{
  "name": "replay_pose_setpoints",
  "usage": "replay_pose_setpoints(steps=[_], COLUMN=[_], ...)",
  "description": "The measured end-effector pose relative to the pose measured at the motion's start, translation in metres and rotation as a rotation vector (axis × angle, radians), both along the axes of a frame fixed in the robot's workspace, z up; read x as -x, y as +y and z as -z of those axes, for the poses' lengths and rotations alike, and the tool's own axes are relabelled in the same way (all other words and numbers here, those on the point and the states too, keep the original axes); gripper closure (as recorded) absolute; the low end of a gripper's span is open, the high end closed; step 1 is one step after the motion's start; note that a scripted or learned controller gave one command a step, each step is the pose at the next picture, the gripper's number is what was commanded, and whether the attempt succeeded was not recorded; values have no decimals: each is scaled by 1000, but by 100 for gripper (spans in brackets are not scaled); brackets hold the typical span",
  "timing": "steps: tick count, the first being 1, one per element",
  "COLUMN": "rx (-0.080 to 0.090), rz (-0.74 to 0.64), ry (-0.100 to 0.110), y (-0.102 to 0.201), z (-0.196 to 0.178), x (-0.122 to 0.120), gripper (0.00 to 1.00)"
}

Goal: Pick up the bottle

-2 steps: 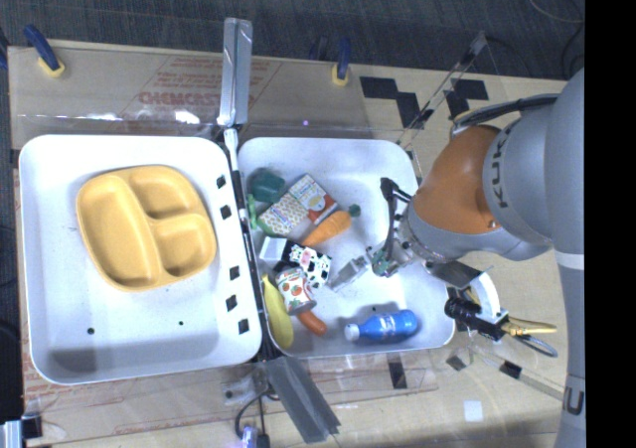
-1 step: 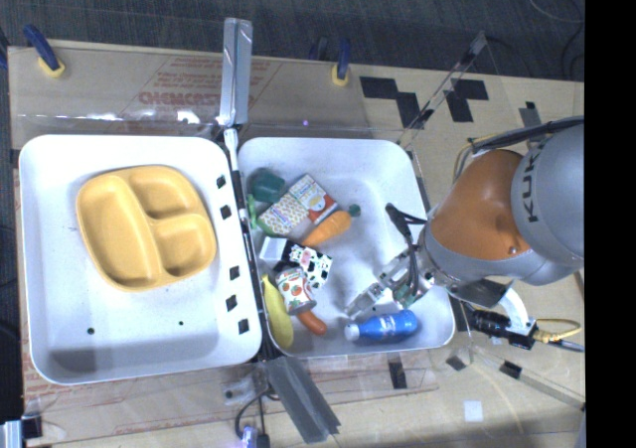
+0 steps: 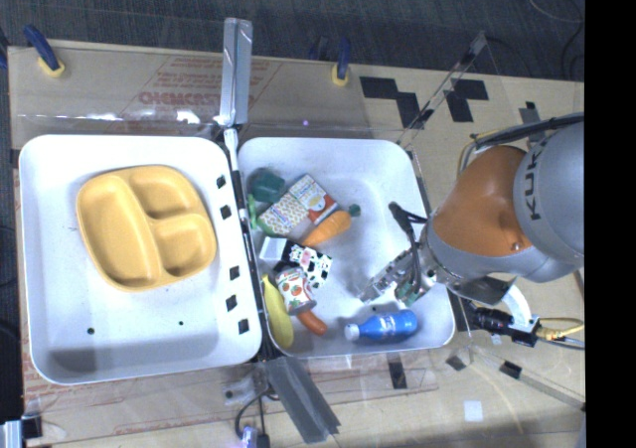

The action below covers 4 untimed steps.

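On the far left lies the left bin point(image 3: 40, 267), bearing a yellow divided tray point(image 3: 147, 225) that sits well apart from my work. A row of black clips marks the wall where the two bins meet.

Past that wall is the right bin point(image 3: 388, 163), and the clutter gathers along its left side: a green thing point(image 3: 266, 185) at the far end, a printed packet point(image 3: 291, 207) beside it, a toy carrot point(image 3: 329, 227), a black-and-white spotted piece point(image 3: 310, 263), a small printed can point(image 3: 293, 288), and a banana point(image 3: 277, 315) lying along the near left wall.

The bottle point(image 3: 386, 327), blue with a white cap pointing left, lies on its side at the near edge of this bin, close to the near wall and toward the right corner. It rests on the bin floor, so I judge the pick not yet made; closing on it and lifting are still ahead.

My gripper point(image 3: 396, 282) hangs just above and beyond the bottle, tilted in from the right. I cannot tell how my jaws stand; the metal there is a blur of glints, and nothing shows between them.

For room: bare floor lies between the bottle and the carrot, so the left approach is open. The near wall crowds the bottle's near side, and the right wall sits close under my wrist point(image 3: 477, 218), which I think leaves little slack there.
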<state>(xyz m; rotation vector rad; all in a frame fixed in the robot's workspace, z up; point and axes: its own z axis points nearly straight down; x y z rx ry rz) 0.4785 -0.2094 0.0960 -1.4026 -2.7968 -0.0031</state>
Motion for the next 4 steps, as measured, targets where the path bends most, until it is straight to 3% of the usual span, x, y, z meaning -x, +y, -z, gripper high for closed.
replay_pose_setpoints(steps=[2, 3, 4], rx=[-6, -6, 4], rz=[-14, -14, -3], ry=[11, 11, -4], y=[1, 1, 0], z=[-13, -13, 8], x=[-2, -2, 1], gripper=[100, 0, 0])
